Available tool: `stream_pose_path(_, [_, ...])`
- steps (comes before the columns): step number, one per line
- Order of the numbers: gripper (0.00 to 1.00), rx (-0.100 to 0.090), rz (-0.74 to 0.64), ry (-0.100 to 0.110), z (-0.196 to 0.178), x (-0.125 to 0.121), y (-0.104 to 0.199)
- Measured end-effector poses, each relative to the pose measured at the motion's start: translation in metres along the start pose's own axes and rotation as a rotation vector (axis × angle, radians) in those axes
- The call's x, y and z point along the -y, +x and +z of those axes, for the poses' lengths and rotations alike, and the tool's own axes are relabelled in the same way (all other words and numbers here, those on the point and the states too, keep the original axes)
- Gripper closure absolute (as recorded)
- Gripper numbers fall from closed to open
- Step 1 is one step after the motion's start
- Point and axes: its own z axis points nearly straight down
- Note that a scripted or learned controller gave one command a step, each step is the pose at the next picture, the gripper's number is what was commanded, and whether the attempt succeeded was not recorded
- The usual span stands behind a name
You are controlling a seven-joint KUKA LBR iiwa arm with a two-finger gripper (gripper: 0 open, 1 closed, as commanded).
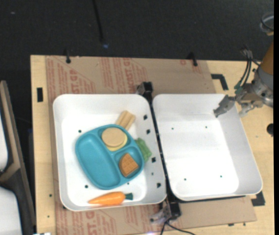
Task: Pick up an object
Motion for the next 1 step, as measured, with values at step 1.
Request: stream_pose_path(1, [0.0,0.001,-0.004,-0.004,-0.0564,-0.0749,0.0225])
